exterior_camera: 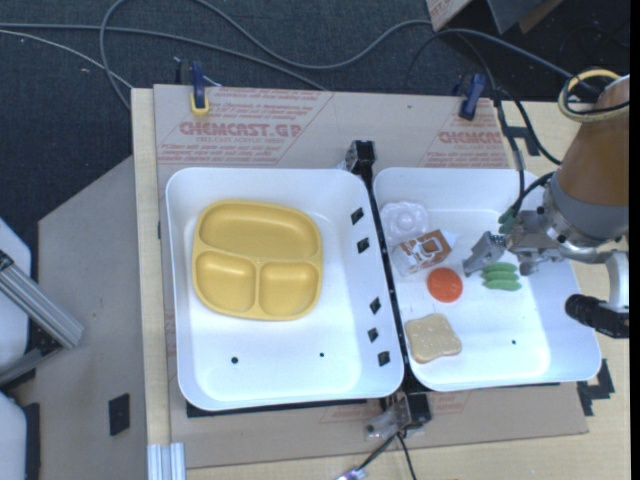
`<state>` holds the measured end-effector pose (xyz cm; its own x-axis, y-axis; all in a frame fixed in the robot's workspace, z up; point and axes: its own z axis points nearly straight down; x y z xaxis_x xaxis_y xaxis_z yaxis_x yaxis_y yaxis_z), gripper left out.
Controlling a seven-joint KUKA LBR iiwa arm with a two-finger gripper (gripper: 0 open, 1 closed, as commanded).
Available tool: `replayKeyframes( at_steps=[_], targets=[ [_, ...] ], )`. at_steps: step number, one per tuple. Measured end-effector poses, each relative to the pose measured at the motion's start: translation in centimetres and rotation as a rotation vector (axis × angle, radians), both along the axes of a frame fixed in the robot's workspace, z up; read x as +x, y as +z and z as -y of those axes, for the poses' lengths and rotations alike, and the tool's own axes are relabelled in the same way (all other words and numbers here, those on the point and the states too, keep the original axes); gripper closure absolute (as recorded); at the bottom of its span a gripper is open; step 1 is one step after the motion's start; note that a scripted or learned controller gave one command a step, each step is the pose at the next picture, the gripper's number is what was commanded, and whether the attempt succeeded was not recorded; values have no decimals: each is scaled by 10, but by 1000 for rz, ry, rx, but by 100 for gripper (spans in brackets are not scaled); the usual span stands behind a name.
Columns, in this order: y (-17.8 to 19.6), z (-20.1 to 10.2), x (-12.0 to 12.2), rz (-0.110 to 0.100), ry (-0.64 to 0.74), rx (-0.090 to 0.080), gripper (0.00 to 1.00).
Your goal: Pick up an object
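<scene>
A yellow tray sits in the left bin, out of my way. In the right bin lie a clear wrapper, a tomato and a toast slice nearer. My gripper hangs just left of the green pod, carrying nothing; its spread I cannot tell. I judge I'm still approaching: next I must centre over the pod and descend, clear of the tomato.

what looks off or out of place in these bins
Nothing looks spilled or broken. The yellow divided plate lies flat in the left bin; the toast slice, tomato, green pod and wrapped packet lie apart in the right bin.
</scene>
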<state>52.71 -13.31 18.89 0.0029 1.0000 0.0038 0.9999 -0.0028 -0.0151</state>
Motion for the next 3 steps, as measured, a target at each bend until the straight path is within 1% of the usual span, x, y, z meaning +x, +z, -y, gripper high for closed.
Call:
replayKeyframes(
  at_steps=[1,2,3],
  targets=[
    [6,0,3,13,3,-2,0],
    [-57,-5,4,7,3,0,0],
    [-105,-5,4,12,2,-1,0]
  ],
)
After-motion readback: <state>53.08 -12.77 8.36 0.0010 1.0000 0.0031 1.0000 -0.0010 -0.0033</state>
